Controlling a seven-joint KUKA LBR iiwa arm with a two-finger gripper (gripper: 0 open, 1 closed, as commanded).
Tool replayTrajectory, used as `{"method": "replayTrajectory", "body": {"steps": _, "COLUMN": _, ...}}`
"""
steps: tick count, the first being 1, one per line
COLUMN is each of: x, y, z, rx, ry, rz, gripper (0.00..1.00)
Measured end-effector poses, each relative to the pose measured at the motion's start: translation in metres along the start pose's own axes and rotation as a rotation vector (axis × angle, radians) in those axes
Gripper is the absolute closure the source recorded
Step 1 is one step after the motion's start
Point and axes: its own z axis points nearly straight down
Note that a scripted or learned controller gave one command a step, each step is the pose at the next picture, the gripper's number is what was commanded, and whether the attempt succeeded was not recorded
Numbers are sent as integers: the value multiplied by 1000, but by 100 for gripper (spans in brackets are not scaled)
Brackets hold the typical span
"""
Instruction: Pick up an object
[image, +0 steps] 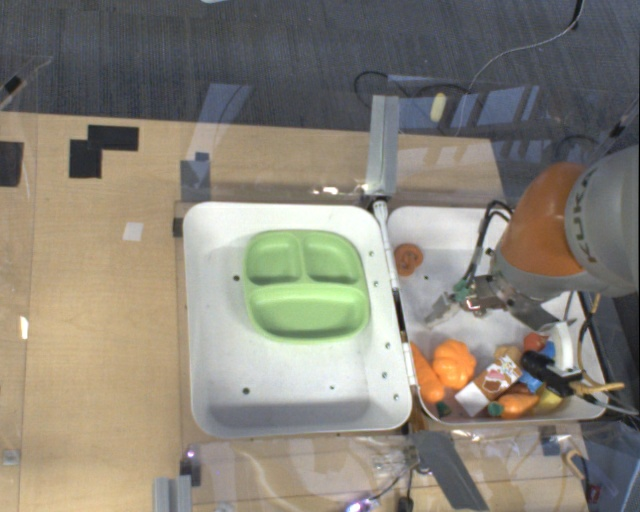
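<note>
**Over the right bin, grip not readable**

Reached in from the right as a smooth grey arm (600, 225) with a glossy orange band (538, 228) above the wrist. Ended in a dark, wire-trimmed gripper (442, 308) hanging low over the bare white floor of the right bin (440, 225), pointing toward the divider between the bins. Could not tell whether clenched or released; saw nothing gripped.

Found the pickable things heaped at the near end of that bin, close to the gripper but apart from it:
- a rounded, ribbed orange pumpkin shape (453, 363), matte like plastic
- just left of it, touching, a tapered orange carrot shape (425, 380) against the bin wall
- to the right, a jumble of small toys (503, 378) in red, white, black and yellow, too tangled to name singly
- at the front of the jumble, a smooth orange oval piece (517, 405)

Noted also a small flat brownish-red disc (407, 259), alone near the far left corner of the right bin.

Held in the left bin (215, 400), a shallow white tray with rounded corners: a pale green plastic plate (303, 283), rounded-rectangular, moulded into three compartments, two small at the far side and one wide at the near side
</note>
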Motion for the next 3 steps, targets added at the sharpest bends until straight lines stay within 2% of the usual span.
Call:
{"method": "replayTrajectory", "body": {"steps": 1, "x": 18, "y": -56, "z": -3, "rx": -15, "ry": -8, "rz": -204, "gripper": 0}}
{"method": "replayTrajectory", "body": {"steps": 2, "x": 21, "y": -54, "z": -13, "rx": -16, "ry": -2, "rz": -206, "gripper": 100}}
{"method": "replayTrajectory", "body": {"steps": 3, "x": 55, "y": 32, "z": -96, "rx": 5, "ry": 2, "rz": -139, "gripper": 100}}
